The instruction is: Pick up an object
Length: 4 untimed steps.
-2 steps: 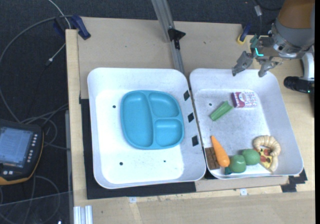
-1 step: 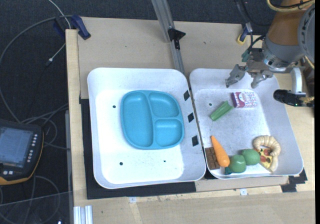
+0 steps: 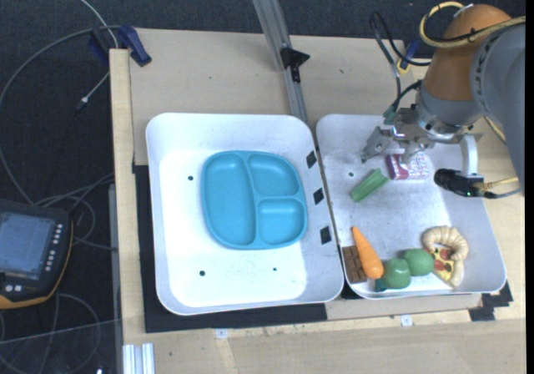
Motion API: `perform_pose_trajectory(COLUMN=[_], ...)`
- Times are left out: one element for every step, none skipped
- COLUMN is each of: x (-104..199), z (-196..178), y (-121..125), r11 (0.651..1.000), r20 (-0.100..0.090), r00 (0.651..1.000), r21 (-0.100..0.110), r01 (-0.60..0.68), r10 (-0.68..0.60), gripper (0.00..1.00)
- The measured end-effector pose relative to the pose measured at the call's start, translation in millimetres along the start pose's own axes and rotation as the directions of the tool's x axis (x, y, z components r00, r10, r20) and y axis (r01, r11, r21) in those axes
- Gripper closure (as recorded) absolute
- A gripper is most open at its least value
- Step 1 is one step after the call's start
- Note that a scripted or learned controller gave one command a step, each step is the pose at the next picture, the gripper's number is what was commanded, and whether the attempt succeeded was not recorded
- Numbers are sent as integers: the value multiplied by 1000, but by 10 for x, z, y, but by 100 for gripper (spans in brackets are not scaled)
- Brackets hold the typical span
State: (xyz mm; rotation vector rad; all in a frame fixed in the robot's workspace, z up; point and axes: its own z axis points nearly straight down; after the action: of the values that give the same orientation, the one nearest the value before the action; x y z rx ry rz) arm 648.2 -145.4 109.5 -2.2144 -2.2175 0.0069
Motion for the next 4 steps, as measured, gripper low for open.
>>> perform_pose_trajectory(x=[-9,-6,-72,-134], z=[88,-41,-627,-1146], y=[43,58,2,87], r11=[1000,1000,1000,1000], r20=[6,6,4,5], r00=[1000,1000,1000,1000], r21=[-16,-22,-16,-17], r01=[1,2,-1,0], r10=[-1,-2,1,0], gripper=[0,100,100,100])
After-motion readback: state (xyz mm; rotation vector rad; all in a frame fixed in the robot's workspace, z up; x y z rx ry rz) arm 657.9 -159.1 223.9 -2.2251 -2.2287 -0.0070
